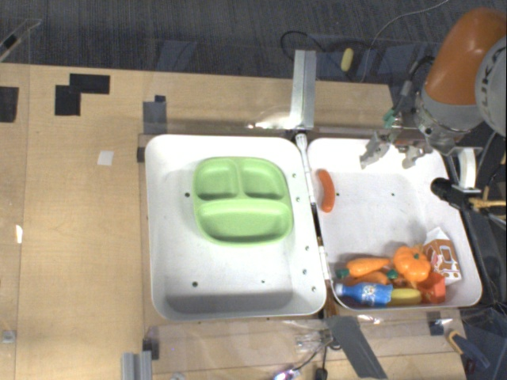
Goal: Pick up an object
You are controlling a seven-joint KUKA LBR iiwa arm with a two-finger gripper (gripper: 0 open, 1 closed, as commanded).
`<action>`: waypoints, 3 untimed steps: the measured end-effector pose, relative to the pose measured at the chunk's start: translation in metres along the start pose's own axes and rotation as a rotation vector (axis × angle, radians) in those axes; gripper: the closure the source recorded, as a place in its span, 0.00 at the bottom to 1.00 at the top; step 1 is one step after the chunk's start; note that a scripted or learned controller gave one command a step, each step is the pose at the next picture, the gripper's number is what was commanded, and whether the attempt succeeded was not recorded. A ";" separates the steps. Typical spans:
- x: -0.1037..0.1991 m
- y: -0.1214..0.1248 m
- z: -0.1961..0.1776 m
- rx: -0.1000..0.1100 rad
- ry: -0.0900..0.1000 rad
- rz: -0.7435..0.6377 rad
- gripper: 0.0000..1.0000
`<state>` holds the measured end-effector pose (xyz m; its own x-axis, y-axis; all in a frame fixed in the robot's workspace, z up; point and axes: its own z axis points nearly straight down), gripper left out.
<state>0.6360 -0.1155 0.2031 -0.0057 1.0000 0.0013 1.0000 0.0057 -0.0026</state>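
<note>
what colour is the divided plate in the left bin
Light green. The divided plate shows best in the camera view, lying in the left bin.

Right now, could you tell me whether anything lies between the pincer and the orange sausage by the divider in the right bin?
Nothing visible does. The pincer, fingers spread and holding nothing, hangs over the right bin's far edge. Bare white floor separates it from the sausage. The toy pile sits in the near corner, off that line.
</note>
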 end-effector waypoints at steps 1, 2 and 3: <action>0.028 -0.015 0.072 0.002 0.000 -0.001 0.00; 0.050 -0.029 0.021 -0.003 -0.001 -0.513 0.00; 0.020 -0.027 0.106 -0.011 -0.004 -0.450 0.00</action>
<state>0.6090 -0.0956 0.0973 -0.4404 0.8978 -0.0036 0.8977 0.4405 0.0079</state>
